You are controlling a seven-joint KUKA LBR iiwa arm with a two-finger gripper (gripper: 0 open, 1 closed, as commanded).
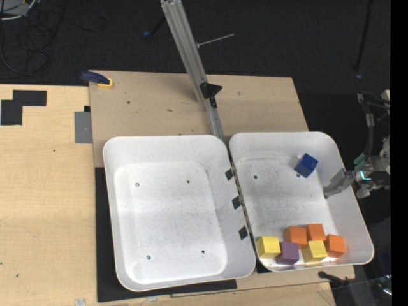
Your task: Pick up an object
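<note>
A blue block (306,164) lies alone in the upper right part of the right bin (280,142). Along that bin's near edge sits a cluster of blocks: a yellow one (269,245), a purple one (289,253), another yellow one (313,252) and three orange ones (295,235), (315,231), (335,244). My gripper (333,185) pokes in over the right bin's right rim, a little below and to the right of the blue block, apart from it. It is small and grey against the bin.
The left bin (169,209) adjoins the right one, with black clips (236,201) along the shared rim. A slanted aluminium rail (190,50) rises behind the bins. A blue-and-yellow clamp (97,78) sits at the bench's back left corner.
</note>
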